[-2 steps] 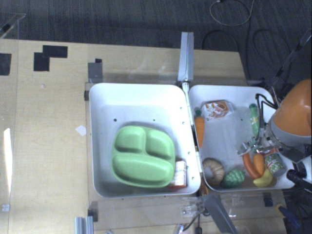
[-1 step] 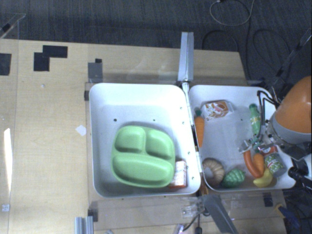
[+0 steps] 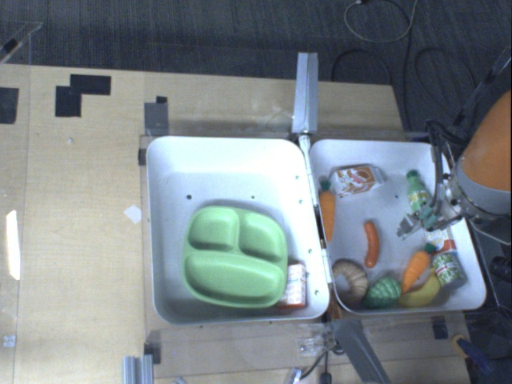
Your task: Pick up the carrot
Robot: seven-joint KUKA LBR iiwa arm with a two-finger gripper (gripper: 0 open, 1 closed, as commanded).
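1. The grey arm with its orange band (image 3: pixel 490 146) reaches in from the right, over the right-hand shallow white bin (image 3: pixel 352 152).
2. Its two-finger gripper (image 3: pixel 418 224) hangs low over the right half of that bin, just above and beside the carrot.
3. I cannot tell whether the fingers are spread or closed; they are too small and blurred from where I stand. Nothing shows between them.
4. The small orange carrot with a green top (image 3: pixel 415 268) lies on the bin floor near the lower right corner, tilted, its leafy end up towards the gripper.
5. A yellow banana (image 3: pixel 422 293) lies just below the carrot, touching it, and a green bumpy vegetable (image 3: pixel 384 292) sits to its left.
6. A red sausage (image 3: pixel 371 243) lies upright in the middle of the bin, apart from the carrot.
7. A second long orange piece (image 3: pixel 326 212) rests against the bin's left wall.
8. A green bottle (image 3: pixel 415 190) lies near the gripper, and a small packet with a red label (image 3: pixel 354 180) sits towards the top.
9. The left-hand white bin (image 3: pixel 160 214) holds a light green divided plate (image 3: pixel 237 254).
10. Both bins sit side by side on the pale wooden table (image 3: pixel 72 238).
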